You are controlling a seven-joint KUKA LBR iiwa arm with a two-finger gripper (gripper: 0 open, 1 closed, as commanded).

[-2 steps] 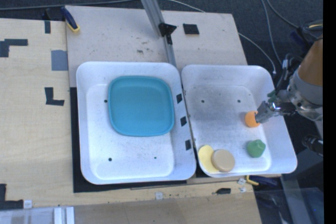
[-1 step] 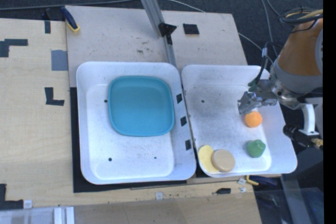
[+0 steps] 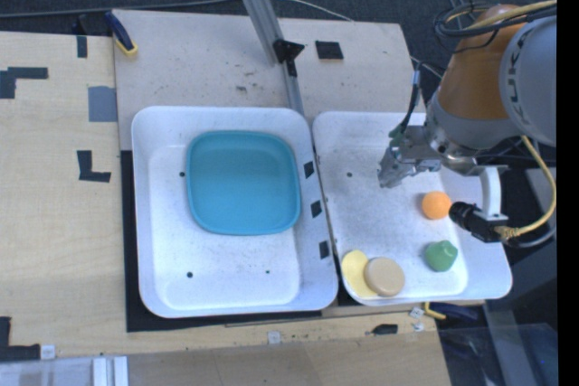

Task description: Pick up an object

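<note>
The gripper [image 3: 391, 177] hangs over the right bin [image 3: 362, 140], near the middle of the bin's floor, its grey fingers pointing down and toward the view's left. Nothing lies between the fingers; whether they are spread or closed cannot be told from this angle.

Objects in the right bin:

- Orange ball [image 3: 436, 206] — round, so no long axis and no pointing direction can be given. Plain orange, smooth. It lies just to the right of the gripper and slightly nearer the camera, apart from the fingers.
- Green object [image 3: 441, 256] — small, rounded, perhaps a little lumpy; the view is too coarse to give its axis. It lies below the ball in the view, well apart from the gripper.
- Tan disc [image 3: 385, 276] — flat, round, lying face up. It rests on the edge of a yellow piece [image 3: 354, 270], which shows to its left. Both sit at the near rim of the bin, below the gripper in the view and well apart from it.

The arm [image 3: 507, 77] enters from the right, its orange band above the grey wrist, with a black cable [image 3: 475, 221] looping beside the ball.

The left bin [image 3: 149, 194] holds a blue plate [image 3: 242, 182] — square with rounded corners, lying flat, sides roughly parallel to the bin walls.
</note>
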